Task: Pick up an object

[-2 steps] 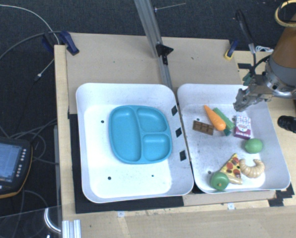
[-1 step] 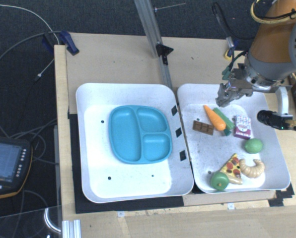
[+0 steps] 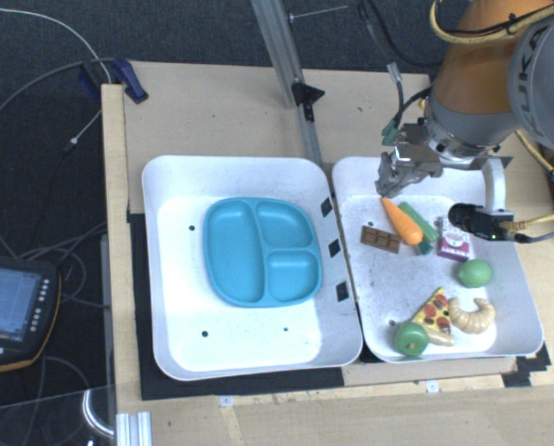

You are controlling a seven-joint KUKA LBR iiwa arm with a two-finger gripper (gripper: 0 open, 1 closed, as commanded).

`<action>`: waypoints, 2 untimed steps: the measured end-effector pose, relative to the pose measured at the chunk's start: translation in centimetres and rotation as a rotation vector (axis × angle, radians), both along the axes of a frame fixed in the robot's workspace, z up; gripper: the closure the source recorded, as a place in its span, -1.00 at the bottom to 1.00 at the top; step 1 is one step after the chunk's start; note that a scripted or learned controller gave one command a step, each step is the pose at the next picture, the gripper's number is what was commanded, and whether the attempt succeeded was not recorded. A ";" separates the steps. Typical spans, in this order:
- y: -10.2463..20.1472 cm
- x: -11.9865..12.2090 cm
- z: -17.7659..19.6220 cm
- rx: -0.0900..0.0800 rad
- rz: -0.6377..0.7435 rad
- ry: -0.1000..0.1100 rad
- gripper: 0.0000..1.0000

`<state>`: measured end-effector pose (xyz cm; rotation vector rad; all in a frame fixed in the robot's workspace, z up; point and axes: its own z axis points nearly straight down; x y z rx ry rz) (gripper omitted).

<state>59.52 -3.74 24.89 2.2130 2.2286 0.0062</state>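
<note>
My gripper [image 3: 400, 180] hangs over the back left corner of the right bin [image 3: 522, 334], open, with nothing between its fingers. Its tips sit just above the upper end of an orange carrot [image 3: 403, 222], which lies slanted on the bin floor. Beside the carrot are a brown chocolate bar [image 3: 381, 240], a green stick-shaped item [image 3: 426, 229] and a pink-and-white packet [image 3: 455, 244]. Nearer the front lie a green lime [image 3: 475, 272], a pizza slice [image 3: 434, 309], a croissant [image 3: 473, 315] and a green apple [image 3: 410, 339].
The left bin [image 3: 165, 193] holds a blue divided plate [image 3: 261, 251]. A metal pole [image 3: 282, 40] rises behind the bins. A black fitting with a cable [image 3: 477, 219] hangs off the arm over the right bin's right half.
</note>
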 end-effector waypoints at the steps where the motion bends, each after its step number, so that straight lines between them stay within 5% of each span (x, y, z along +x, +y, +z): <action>1: 6.1 0.7 -1.0 0.000 0.000 0.003 1.00; 2: 11.6 0.3 -0.3 0.001 0.001 0.002 1.00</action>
